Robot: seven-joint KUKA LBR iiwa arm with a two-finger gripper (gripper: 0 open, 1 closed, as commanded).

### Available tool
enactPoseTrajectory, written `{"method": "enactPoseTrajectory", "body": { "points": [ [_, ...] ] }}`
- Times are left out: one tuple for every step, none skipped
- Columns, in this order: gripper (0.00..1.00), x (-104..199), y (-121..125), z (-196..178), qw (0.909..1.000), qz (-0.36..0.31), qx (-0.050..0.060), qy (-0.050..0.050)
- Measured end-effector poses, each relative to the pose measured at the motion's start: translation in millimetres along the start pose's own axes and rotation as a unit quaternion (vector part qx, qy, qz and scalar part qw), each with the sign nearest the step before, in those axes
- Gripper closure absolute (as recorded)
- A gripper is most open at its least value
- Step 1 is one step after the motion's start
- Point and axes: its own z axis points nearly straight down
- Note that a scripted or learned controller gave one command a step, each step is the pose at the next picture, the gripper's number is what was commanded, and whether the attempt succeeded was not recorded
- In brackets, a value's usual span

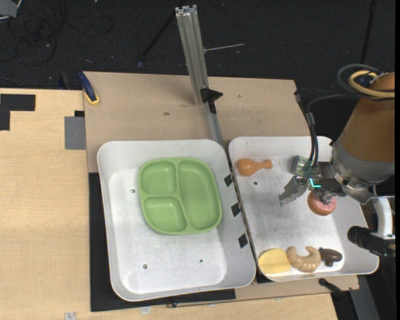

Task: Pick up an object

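Now we see a pink, round, doughnut-like object [322, 204] lying in the right bin [280, 239], toward its right side. It is reddish-pink with a paler top. Our hand [307, 187] hangs over that bin, and the pink object sits just beside it on the right and a little nearer to us, close under the wrist; we cannot tell whether they touch. One grey finger [292, 191] slants down to the left, but we cannot tell how far the hand is open, and we see nothing between its fingers. Farther left in the same bin lies an orange drumstick-shaped object [252, 167]. Along the near edge sit a yellow piece [275, 262], a tan curled piece [304, 259] and a dark brown piece [331, 255].
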Motion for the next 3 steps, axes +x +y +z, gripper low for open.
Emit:
{"method": "enactPoseTrajectory", "body": {
  "points": [
    [0.00, -0.1, 0.2, -0.3, 1.0000, 0.000, 0.000, 0.000],
    [0.00, -10.0, 0.8, 52.4, 1.0000, 0.001, 0.003, 0.001],
    [0.00, -2.5, -2.7, 98.8, 1.0000, 0.000, 0.003, 0.001]
  ]
}}
